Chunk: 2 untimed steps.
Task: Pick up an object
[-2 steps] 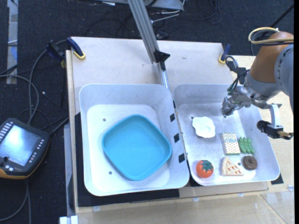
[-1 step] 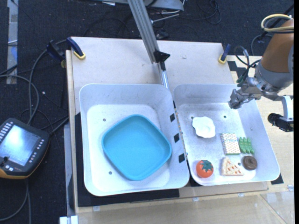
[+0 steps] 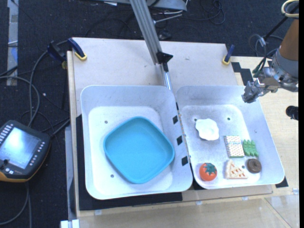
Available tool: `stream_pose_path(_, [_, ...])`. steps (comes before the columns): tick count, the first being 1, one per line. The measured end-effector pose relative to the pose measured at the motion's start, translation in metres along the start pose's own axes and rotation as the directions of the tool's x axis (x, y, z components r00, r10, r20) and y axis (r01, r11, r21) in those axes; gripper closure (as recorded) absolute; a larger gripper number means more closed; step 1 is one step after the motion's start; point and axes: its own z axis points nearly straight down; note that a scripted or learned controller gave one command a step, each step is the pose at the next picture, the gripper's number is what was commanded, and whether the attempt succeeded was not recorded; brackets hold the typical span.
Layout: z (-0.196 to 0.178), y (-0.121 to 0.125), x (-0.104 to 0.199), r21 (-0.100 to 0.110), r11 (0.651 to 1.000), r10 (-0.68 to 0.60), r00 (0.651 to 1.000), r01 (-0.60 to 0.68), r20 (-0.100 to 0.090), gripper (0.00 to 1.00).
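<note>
The right bin [image 3: 190, 99] holds a white flat piece [image 3: 207, 129], a checkered square block [image 3: 233, 146], a green ridged piece [image 3: 250, 148], a brown ring [image 3: 254, 166], a red tomato [image 3: 208, 172] and a triangular pizza-slice piece [image 3: 234, 170]. My gripper [image 3: 250, 95] hangs at the right bin's far right corner, above the rim and apart from all the objects. Nothing is between its fingers as far as I can see.
The left bin [image 3: 95, 99] holds a large blue square plate [image 3: 138, 149]. A slanted metal pole [image 3: 147, 25] comes down to the divide between the bins. Clamps sit at the bench's far corners. A teach pendant [image 3: 21, 150] lies off the bench at left.
</note>
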Motion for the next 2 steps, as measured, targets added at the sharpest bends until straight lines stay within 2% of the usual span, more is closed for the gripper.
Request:
stream_pose_path(1, [0.029,0.0,0.0,0.006,1.0,-0.001,1.0,0.001,-0.002,1.0])
stream_pose_path(2, [0.016,-0.002,0.055,0.003,1.0,-0.004,1.0,0.004,-0.001,1.0])
